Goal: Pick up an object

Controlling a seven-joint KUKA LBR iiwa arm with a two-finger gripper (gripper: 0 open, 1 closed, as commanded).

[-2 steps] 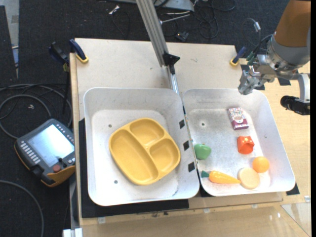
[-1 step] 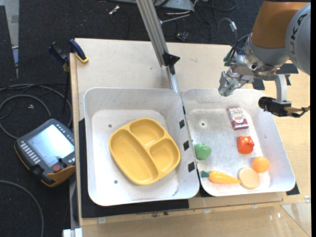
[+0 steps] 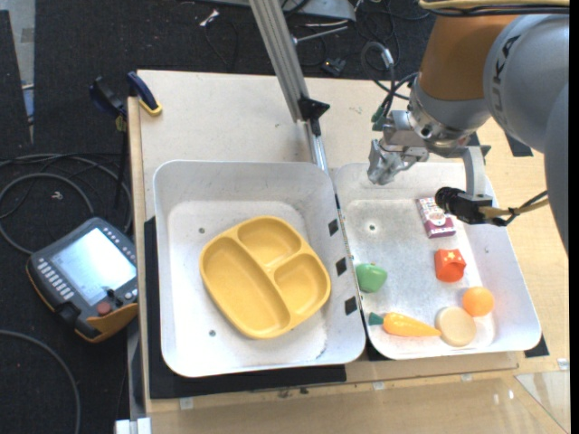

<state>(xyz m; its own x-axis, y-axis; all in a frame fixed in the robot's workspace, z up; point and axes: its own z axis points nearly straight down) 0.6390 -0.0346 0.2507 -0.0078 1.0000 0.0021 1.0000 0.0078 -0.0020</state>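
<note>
The grey arm with its orange band (image 3: pixel 461 34) comes in from the upper right and bends down toward the far edge of the right bin (image 3: pixel 520 319). The left bin (image 3: pixel 172 242) bears a yellow divided plate (image 3: pixel 264 276) with three compartments, lying flat near its middle.

The gripper (image 3: pixel 384 170) hangs over the far left corner of the right bin, fingers pointing down, with nothing visible between them — how far apart they stand cannot be told from this angle.

The objects lie in the right bin, all apart from the gripper: a small pink and white box (image 3: pixel 435 216) near the far side, a red block (image 3: pixel 450 264) below it, a green piece (image 3: pixel 370 277) by the left wall, and along the near edge a toy carrot (image 3: pixel 407 325), a pale round item (image 3: pixel 456 325) and an orange ball (image 3: pixel 478 301) – those last two touching or nearly so
</note>
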